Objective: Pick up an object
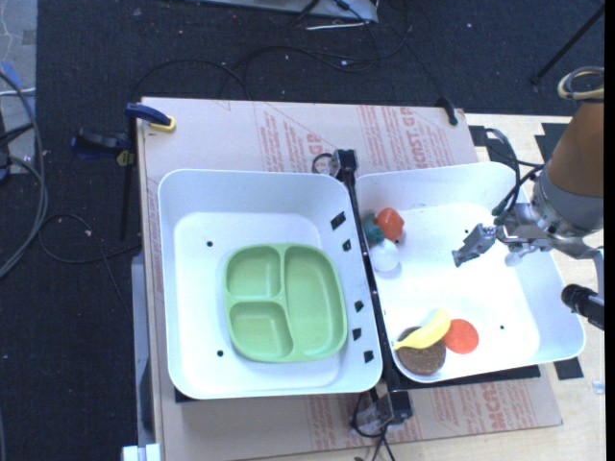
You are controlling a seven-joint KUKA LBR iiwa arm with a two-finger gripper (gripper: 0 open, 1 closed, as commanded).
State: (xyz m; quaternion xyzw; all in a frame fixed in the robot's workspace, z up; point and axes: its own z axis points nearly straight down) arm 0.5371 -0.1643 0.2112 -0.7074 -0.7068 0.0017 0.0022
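The right bin (500, 185) holds a red-orange ball (389, 223), a small teal piece (371, 230) and a white ball (385, 255) against its left wall. Near its front edge lie a yellow banana (429, 330), a flat orange-red disc (462, 336) and a brown round item (421, 358). My gripper (473, 246) hangs over the middle right of this bin, pointing left, well apart from every object and with nothing between its fingers. The arm (577, 176) enters from the right.
The left bin (183, 257) carries a green three-compartment tray (285, 302). Black clips (346, 161) sit along the divider between the bins. A blue clamp (149, 118) grips the bench's back left corner. Cables lie on the dark floor beyond.
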